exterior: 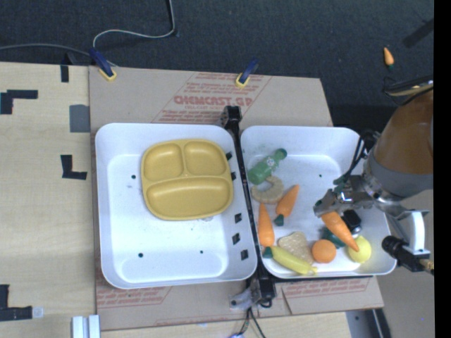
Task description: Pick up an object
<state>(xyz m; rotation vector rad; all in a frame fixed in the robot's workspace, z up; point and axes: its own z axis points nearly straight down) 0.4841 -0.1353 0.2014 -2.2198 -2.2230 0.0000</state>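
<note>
A: Where are we seeing the claw [337, 204] now?

B: We are seeing it hanging over the right bin [310, 138], near that bin's right wall, and the arm [405, 153] is coming in from the right. Whether it is gripping anything, we cannot tell; the dark parts are hiding this.

A: And what is lying closest to it?

B: A carrot [340, 229] is lying just below the claw, tilted, and its top end is touching the claw or sitting under it; we cannot decide which. Just past the carrot's lower end a lemon [360, 250] is resting, and an orange [324, 251] is sitting below the claw, slightly left.

A: What are we finding further left?

B: A second carrot [287, 201] is lying left of the claw, and a third one [265, 227] further left and lower. A green bottle [266, 166] is lying up and left. A banana [290, 260] is resting low and left, near the front wall.

A: And the other bin?

B: The left bin [120, 259] is far left of the claw, and it is holding a yellow tray [187, 178].
</note>
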